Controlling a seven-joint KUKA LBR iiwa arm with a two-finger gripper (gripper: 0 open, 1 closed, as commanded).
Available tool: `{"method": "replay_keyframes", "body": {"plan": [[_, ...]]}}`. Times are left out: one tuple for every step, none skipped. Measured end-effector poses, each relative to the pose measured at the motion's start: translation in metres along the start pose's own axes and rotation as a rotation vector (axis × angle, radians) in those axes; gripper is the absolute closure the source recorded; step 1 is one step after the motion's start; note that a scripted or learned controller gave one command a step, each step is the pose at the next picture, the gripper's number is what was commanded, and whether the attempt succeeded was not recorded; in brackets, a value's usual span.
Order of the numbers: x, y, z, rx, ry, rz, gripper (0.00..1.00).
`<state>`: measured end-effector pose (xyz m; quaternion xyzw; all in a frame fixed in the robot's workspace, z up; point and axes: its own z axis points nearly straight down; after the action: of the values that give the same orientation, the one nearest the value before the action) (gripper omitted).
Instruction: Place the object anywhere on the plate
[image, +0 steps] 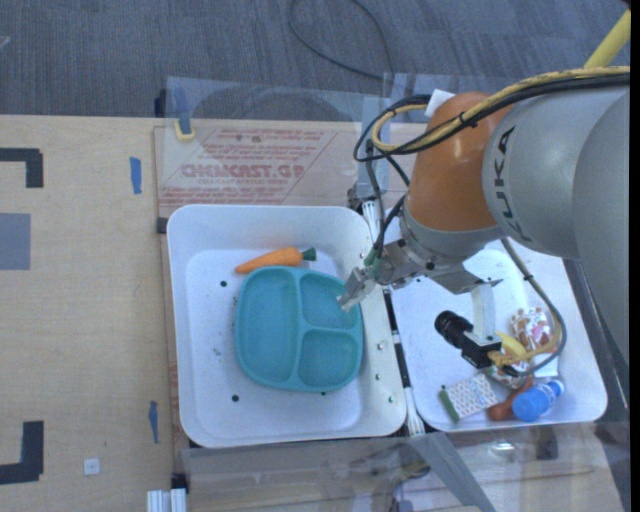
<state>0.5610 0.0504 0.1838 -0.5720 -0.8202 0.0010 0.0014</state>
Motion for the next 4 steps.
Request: {"method": "replay_keyframes", "body": {"plan": [[0.049, 0.013, 0.043, 0.001, 0.000, -0.081, 0.00], [0.113, -0.001, 0.088, -0.038, -0.011, 0.061, 0.00], [0.151, 0.011, 0.087, -0.050, -0.008, 0.538, 0.00], [0.143, 0.012, 0.074, -0.055, -0.017, 0.548, 1.00]]}}
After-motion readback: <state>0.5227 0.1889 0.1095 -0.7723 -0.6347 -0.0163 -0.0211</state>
